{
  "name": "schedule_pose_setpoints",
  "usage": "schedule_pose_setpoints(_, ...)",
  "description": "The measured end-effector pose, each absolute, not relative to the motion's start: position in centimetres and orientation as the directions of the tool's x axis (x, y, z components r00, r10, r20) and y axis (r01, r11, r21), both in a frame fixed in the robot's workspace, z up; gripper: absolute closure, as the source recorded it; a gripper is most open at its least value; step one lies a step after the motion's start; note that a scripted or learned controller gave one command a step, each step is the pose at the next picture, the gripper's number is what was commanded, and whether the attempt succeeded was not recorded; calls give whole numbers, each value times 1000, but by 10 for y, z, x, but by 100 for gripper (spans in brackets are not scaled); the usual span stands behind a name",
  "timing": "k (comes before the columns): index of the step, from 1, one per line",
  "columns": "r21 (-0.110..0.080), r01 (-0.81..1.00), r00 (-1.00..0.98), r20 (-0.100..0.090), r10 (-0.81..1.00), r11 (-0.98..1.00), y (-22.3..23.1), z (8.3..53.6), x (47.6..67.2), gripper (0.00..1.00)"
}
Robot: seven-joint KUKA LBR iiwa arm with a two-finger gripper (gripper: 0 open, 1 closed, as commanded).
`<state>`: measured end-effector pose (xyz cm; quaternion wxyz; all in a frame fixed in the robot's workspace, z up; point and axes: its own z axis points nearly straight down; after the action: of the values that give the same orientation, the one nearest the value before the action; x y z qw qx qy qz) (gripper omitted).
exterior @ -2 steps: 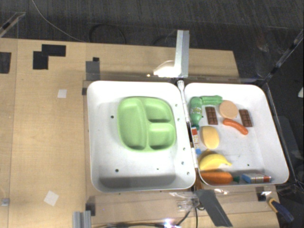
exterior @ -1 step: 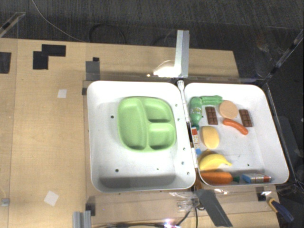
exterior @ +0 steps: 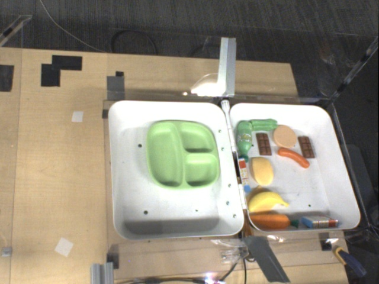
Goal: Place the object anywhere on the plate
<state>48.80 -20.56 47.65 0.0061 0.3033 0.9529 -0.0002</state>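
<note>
1. You've got the bench spanning the frame, with two white bins side by side at centre.
2. Left bin: the green plate lies in its middle, three compartments, nothing on it.
3. Right bin: all the objects sit here, well apart from the plate.
4. Along its left wall, top to bottom: green bottle, pale yellow piece, banana, carrot.
5. Upper middle: tan round between two chocolate bars, with an orange sausage just below.
6. Bottom edge: a marker.
7. The gripper isn't in your picture, so its state can't be told.
</note>
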Motion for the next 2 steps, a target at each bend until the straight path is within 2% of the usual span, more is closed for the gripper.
schedule_pose_setpoints(2,5,785,-619,-9,785,619,-206,487,488,0)
